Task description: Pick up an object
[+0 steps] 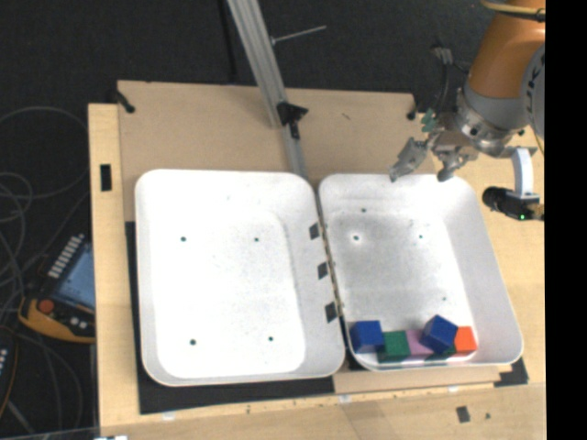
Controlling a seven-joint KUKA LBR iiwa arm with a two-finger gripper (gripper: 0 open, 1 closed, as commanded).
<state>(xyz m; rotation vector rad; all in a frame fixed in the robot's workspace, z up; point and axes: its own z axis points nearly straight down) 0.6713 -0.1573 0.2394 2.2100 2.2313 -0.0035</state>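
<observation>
The grey two-finger gripper (424, 166), below the arm's orange band, hangs with its fingers spread apart and nothing between them, over the far rim of the right-hand shallow white plastic bin (491, 246). Small hard-edged blocks huddle along that bin's near wall, well apart from the gripper: a blue cube (367, 334), a green cube (395, 345), a pale pink block (419, 344), a second blue cube (440, 333) and an orange cube (465, 339). No readable writing shows on them or on the speckled, smooth left-hand white bin (220, 273).

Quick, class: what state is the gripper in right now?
Gripper: open, holding nothing, above the right bin's far edge.
</observation>
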